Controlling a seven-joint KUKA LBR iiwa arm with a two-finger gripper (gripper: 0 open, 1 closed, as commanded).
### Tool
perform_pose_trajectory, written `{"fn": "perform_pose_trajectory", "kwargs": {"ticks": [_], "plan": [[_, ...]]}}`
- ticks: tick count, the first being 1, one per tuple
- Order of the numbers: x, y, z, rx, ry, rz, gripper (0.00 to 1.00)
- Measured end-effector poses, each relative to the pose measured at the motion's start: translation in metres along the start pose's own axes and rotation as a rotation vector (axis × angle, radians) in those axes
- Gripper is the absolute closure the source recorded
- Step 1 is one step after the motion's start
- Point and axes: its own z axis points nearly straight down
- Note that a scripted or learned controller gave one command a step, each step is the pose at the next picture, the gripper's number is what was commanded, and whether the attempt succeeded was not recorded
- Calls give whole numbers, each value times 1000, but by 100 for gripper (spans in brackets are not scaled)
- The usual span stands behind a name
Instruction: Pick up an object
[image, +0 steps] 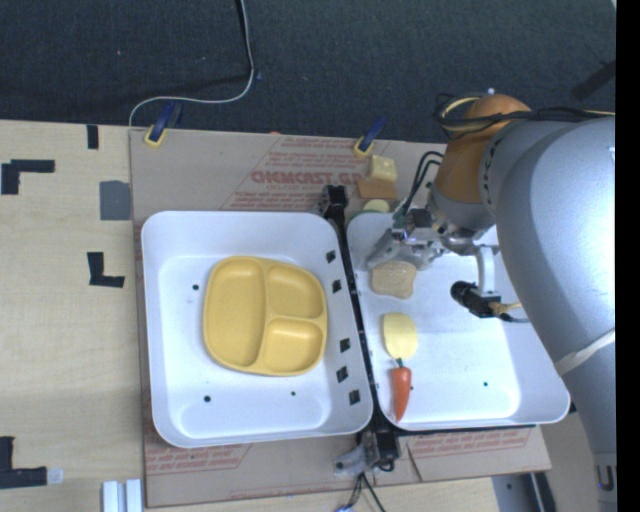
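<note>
- Two white bins sit side by side: the left bin (170, 330) holds a yellow divided plate (265, 313), and the right bin (520, 385) holds the loose items.
- In the right bin lie a pale beige chunk (393, 279) at the far left corner, a yellow piece (399, 334) nearer, and a small carrot (400, 390) nearest, all along the left wall.
- Over the beige chunk hangs the gripper (405, 250), just at its far edge, perhaps touching; whether its fingers are spread or pressed together cannot be told, as the metal parts blur together.
- Nothing shows between the fingers, so the step in hand looks like the approach and descent before a grasp.
- Next, the move calls for straddling the chunk squarely, clear of the bin's left wall, then closing and lifting straight up.
</note>
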Motion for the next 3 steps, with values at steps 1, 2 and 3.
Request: {"fn": "perform_pose_trajectory", "kwargs": {"ticks": [1,2,3], "plan": [[6,-21,0,3,0,3,0],[3,12,0,1,1,-1,0],[14,-68,-1,4,1,4,0]]}}
